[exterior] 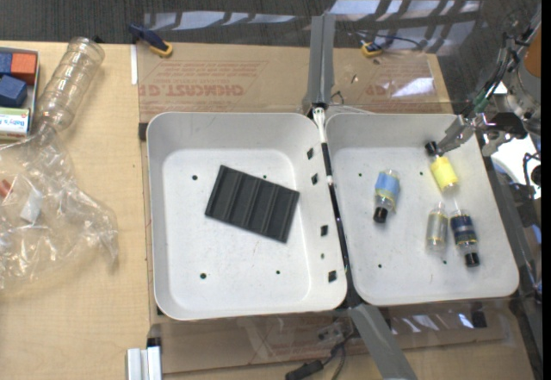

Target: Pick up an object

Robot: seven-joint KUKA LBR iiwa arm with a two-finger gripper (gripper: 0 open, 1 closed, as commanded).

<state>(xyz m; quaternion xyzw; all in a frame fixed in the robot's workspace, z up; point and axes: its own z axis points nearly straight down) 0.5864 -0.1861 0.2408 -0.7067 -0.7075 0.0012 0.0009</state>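
The tool (433, 147) is seen at the upper right of the right bin (413, 288), its tip just above the yellow-bodied bottle (443, 173); contact cannot be told, nor the tool's state. Below that bottle lie a clear bottle (437, 229) and a dark blue bottle (466, 239), side by side. Left of the tool lies a blue-labelled bottle (385, 195). Far left, in the left bin (168, 283), a black ribbed panel (251, 203) is laid.
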